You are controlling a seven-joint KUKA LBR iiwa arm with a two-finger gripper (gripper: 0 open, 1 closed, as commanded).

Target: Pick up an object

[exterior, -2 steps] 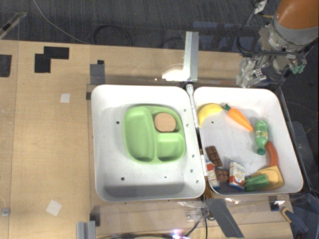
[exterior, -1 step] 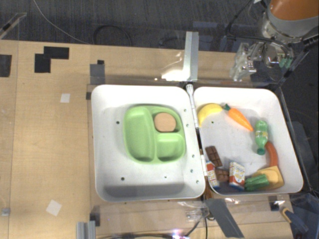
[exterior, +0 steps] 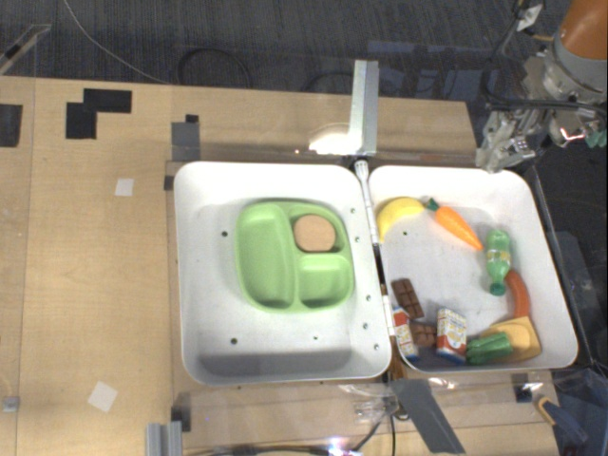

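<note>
Fingers: state cannot be told; gripper (exterior: 501,145) hovers just beyond right bin's (exterior: 541,218) far rim.
Carrot (exterior: 456,224): in right bin, near the gripper.
Handling: probably light, stiff, slippery plastic; grip mid-body.

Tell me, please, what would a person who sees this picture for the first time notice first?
The eye goes first to the bright green tray in the middle of the left bin, with a round tan cookie in its upper right compartment. Next comes the crowd of toy food in the right bin: a carrot and a lemon near the top. The robot's hand is above that bin's upper right corner.
</note>
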